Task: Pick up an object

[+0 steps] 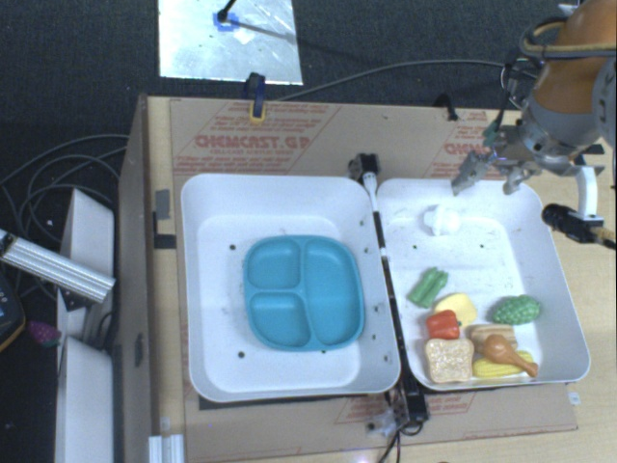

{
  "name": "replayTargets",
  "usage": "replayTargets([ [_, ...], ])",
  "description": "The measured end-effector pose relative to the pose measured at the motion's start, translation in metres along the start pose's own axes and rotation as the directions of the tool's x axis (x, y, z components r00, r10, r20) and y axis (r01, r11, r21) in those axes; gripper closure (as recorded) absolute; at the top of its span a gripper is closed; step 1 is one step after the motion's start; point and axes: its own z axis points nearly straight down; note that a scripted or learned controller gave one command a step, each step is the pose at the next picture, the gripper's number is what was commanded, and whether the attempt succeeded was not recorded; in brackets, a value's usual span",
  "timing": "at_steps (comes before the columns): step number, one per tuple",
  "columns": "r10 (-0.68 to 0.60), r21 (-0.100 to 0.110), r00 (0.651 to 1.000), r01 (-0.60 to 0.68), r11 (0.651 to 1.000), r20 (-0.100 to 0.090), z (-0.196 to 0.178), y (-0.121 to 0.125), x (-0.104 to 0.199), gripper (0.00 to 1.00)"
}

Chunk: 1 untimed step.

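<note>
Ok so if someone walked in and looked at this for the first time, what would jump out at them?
Probably the blue tray, sitting in the middle of the left bin. Next, the colourful toy food bunched in the right bin's near corner, with a white lump apart near the far side. The gripper hangs open above that bin's far edge, holding nothing.
</note>
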Motion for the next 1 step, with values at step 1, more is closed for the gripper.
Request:
replayTargets([
  [1, 0.002, 0.003, 1.0, -0.002, 1.0, -0.001, 0.0739, -0.102, 0.0198, 0.0],
])
